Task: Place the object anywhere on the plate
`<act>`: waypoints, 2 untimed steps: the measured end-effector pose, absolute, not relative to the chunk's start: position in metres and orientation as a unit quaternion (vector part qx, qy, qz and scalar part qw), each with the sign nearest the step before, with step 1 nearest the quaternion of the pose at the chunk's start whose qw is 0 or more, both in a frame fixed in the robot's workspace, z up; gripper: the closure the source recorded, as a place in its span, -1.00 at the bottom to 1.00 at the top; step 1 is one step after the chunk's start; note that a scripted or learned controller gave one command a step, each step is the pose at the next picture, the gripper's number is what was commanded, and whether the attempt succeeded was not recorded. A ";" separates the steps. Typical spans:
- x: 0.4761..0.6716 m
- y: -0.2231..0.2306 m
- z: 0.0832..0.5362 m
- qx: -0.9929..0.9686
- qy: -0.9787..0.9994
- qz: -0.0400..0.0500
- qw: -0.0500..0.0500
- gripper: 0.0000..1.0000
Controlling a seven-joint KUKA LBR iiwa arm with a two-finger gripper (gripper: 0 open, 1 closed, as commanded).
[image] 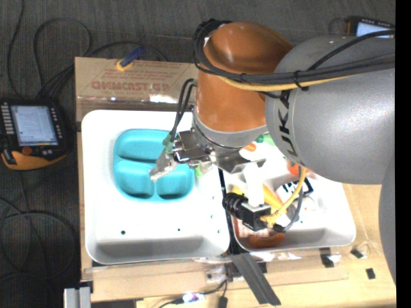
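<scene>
Pincer first: it hangs over the right-hand half of the turquoise plastic plate with moulded compartments. From where I stand I cannot tell whether it is open or closed, nor whether anything is in it. A small green scrap shows just beside the wrist, at the plate's right edge; I can't say what it is.

Nearest me, the shallow white left bin has a smooth, glossy floor with a few small dark holes along its near edge. Beside it, the shallow white right bin holds a jumble of small pieces. There is a yellow one, a rusty-brown rounded one against the near wall, and white bits half under the grey arm with its orange band. If the object isn't already carried, I'd guess it is among these.

To do this step well, I'd keep the release low and centred over one compartment, since the raised ridges between them and the slick plastic could let a rounded piece roll or skip out.

Farther back, a flat brown cardboard sheet lies against the left bin's far edge, matte and printed with red letters.
</scene>
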State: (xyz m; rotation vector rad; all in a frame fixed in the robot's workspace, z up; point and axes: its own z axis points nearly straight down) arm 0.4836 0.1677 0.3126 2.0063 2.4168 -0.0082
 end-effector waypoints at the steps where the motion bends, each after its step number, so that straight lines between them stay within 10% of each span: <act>1: 0.484 0.168 0.313 0.639 0.769 -0.003 0.001 -1.00; 2: 0.484 0.168 0.313 0.639 0.769 -0.003 0.001 -1.00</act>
